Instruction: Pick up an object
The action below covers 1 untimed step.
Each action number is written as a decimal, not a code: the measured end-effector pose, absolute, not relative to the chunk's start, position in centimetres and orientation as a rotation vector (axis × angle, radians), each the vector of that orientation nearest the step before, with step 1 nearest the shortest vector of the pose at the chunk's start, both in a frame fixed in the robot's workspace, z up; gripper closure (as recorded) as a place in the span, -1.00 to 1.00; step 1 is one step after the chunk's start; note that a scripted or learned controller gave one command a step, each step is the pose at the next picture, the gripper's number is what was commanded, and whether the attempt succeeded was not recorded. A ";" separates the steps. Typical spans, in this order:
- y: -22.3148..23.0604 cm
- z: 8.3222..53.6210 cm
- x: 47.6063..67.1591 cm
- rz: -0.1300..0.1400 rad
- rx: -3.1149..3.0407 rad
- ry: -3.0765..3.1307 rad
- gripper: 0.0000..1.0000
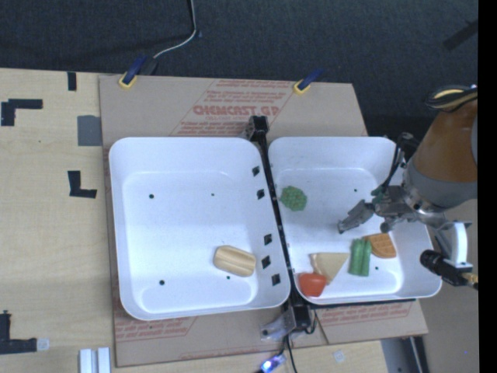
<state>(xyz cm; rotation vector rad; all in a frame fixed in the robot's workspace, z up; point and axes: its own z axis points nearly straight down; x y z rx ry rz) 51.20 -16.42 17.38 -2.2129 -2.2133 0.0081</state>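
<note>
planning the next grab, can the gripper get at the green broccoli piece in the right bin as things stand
Probably yes. The gripper hovers inside the right bin, and the broccoli lies alone on bare floor to its left, apart from the other pieces, though fairly near the divider.

Two shallow white plastic bins (124, 208) (373, 150) are holding six toy foods: one tan bread roll (234, 260), one green broccoli floret (293, 199), one pale cheese wedge (329, 264), one red tomato (312, 284), one green cylinder (359, 257) and one orange slice (383, 245).

The bins (186, 150) are white. The roll (234, 260) is tan, the broccoli (293, 199) green, the tomato (312, 284) red, the wedge (330, 264) pale yellow.
</note>
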 end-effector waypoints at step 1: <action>-15.3 32.0 56.9 -0.013 -2.225 -2.238 -1.00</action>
